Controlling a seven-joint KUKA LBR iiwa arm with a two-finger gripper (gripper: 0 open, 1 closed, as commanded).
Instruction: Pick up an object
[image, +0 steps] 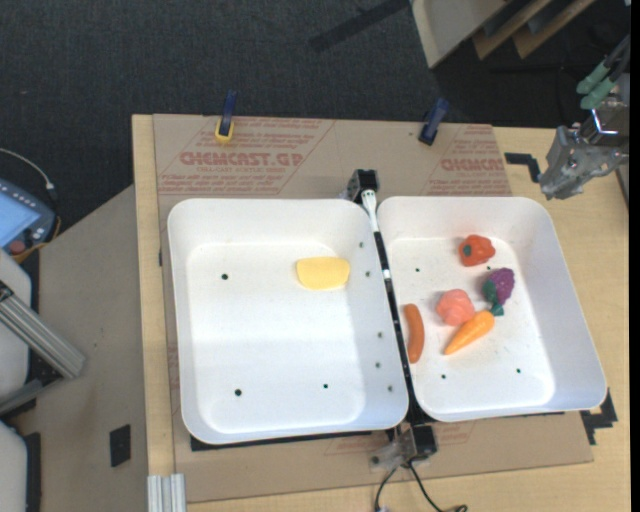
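A yellow lemon-like piece (322, 272) lies alone in the left bin (200, 300), toward its far right. The right bin (560, 300) holds a red pepper (477, 250), a purple vegetable (498, 286), a pink lump (455, 306), an orange carrot (468, 333) and an orange sausage-shaped piece (413, 332) near the divider. My gripper (568, 172) hangs outside the right bin, past its far right corner, well above the bench and away from every object. Nothing shows in its grasp.
Both bins rest on a cardboard sheet (300, 150) held by a yellow clamp (226, 122) and a blue clamp (434, 120) at the far edge. A black bracket (363, 186) sits where the bins meet. Cables trail from the near edge.
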